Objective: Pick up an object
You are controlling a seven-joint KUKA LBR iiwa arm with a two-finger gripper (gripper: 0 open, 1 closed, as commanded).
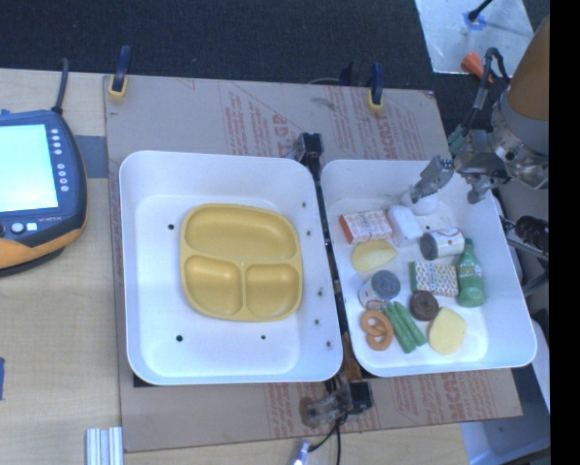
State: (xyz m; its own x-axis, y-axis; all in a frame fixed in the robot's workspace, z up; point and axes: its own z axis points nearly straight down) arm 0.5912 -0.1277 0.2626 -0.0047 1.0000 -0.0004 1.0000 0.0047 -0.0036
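While the gripper [452,177] hangs over the far right corner of the right bin [522,342], its fingers look spread and released, nothing between them; it sits above the pile, not in contact.

Judgement: approach stage, no grasp yet. Nearest candidates lie just below and left of it: a white block [404,223], a small can [442,243] on its side, a red-and-white packet [366,226]. The can lies slightly apart from its neighbours, so a straight descent with the fingers across its short axis looks cleanest.

Crowding is the main risk. A pale yellow round piece [373,256], grey disc [385,284], patterned packet [435,278] and green bottle [470,275] sit close together; nearer the front, a pretzel [375,328], green stalks [404,325], dark donut [424,305] and yellow wedge [446,331]. A finger could land on a neighbour.

Left bin [139,260] holds a yellow divided tray [241,261]. A teach pendant [23,187] rests well left, out of the way.
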